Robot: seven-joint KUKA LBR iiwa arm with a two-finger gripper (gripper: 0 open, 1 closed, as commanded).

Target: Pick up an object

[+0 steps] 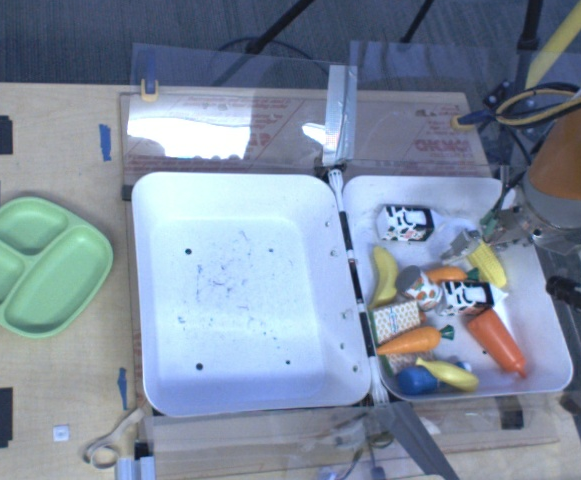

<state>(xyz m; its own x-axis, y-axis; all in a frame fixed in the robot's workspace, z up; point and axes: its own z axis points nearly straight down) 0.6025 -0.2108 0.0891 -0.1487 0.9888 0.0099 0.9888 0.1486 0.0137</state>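
Observation:
The right bin [555,368] holds a pile of toy items. A black-and-white cow-patterned box [406,224] lies near its back. A yellow banana [383,273] lies by the left wall. In front are an orange carrot [408,342], a red-orange carrot [497,340], a second cow-patterned piece [462,294] and a yellow piece [487,265]. My gripper [485,233] hangs low over the bin's right side, just above the yellow piece. The grey wrist and orange band [568,158] rise behind it.
The left bin [150,208] sits beside the right one, with a raised divider between them. A green sectioned plate [35,265] lies on the bench at far left. Clear panels stand behind both bins. Cables and tripod legs are at the back right.

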